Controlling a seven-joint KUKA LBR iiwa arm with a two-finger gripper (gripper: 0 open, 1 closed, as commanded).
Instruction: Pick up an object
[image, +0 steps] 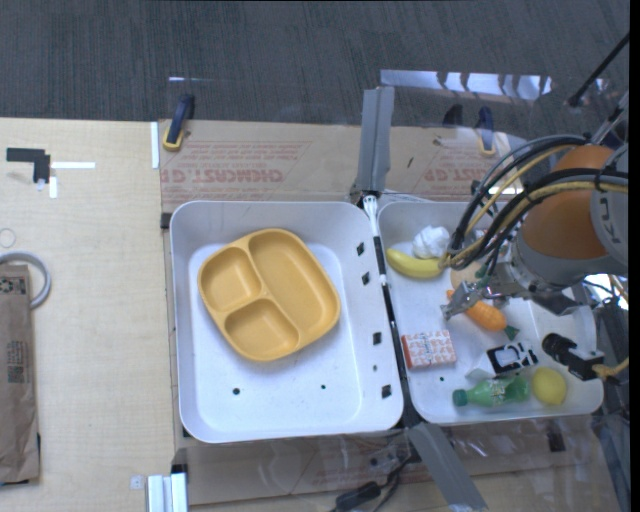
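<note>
1. Two shallow white bins sit side by side on the bench (80, 330). The left bin (190, 330) holds a yellow three-compartment plate (268, 292), which lies toward the bin's 11 o'clock part.
2. The right bin (425, 400) carries the loose objects. A banana (412, 263) lies at its 10 o'clock corner, with a white crumpled item (432, 240) touching it at the upper side.
3. A small red-and-white patterned box (429, 349) lies at about 8 o'clock in the right bin, near the divider between the bins.
4. A green bottle (492, 393) lies on its side at 6 o'clock in that bin. A yellow lemon (549, 385) sits just beside it at its 3 o'clock end.
5. A black-and-white small object (511, 357) rests above the bottle, near the bin's middle.
6. An orange carrot-like item (486, 316) lies near the bin's centre, tilted.
7. The arm (565, 215) reaches in from 3 o'clock, cables looped over its orange band. The pincer (466, 298) hangs low over the right bin, its metal tips just at the 9 o'clock end of the orange item. I cannot tell whether it is spread or closed, nor whether it touches the item.
8. A brown paper bag (17, 370) lies at the bench's 9 o'clock edge.
</note>
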